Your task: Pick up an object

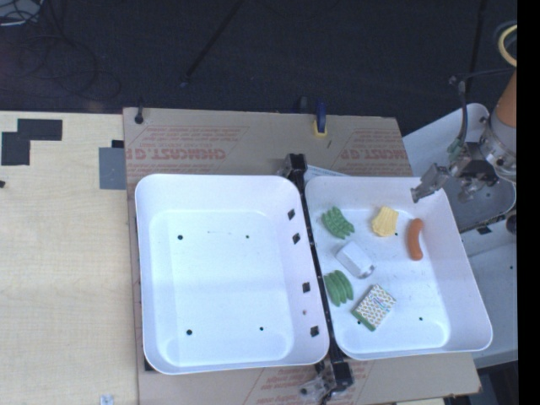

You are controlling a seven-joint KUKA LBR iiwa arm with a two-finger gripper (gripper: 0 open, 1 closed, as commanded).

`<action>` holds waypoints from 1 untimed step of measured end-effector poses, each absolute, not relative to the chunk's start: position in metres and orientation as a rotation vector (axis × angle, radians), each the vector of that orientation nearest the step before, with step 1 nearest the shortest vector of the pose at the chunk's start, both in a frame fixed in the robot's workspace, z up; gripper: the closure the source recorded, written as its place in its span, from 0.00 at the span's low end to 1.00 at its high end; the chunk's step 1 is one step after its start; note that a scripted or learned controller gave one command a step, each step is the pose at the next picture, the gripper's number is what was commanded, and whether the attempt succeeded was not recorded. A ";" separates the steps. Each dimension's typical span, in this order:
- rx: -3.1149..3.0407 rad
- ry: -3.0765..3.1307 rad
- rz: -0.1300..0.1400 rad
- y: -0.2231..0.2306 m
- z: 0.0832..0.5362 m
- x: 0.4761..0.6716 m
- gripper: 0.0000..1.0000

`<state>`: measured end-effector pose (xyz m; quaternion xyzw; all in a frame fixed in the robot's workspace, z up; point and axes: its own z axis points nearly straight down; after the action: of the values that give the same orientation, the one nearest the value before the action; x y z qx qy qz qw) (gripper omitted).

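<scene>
The right bin [472, 310] holds several small objects. A green ridged piece [337, 222] lies near its left wall, with a yellow piece [385, 221] and an orange sausage-shaped piece [415, 239] to its right. Below them sit a pale cylinder [355, 258], a second green piece [339, 287] and a speckled block [375, 306]. My gripper [443, 182] hovers over the bin's upper right rim, up and to the right of the orange piece and apart from every object. Nothing hangs from it.
The left bin [152, 226] stands beside the right one, joined by a black clip strip [302, 243]. Both rest on a cardboard sheet [211, 142] on the wooden bench. The arm's wrist [502, 133] and cables enter at the right edge.
</scene>
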<state>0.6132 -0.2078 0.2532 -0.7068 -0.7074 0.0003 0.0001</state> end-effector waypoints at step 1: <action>-2.210 -2.212 0.011 -0.194 0.143 0.572 0.00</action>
<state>0.5723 -0.1938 0.1434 -0.7067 -0.7075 0.0035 0.0074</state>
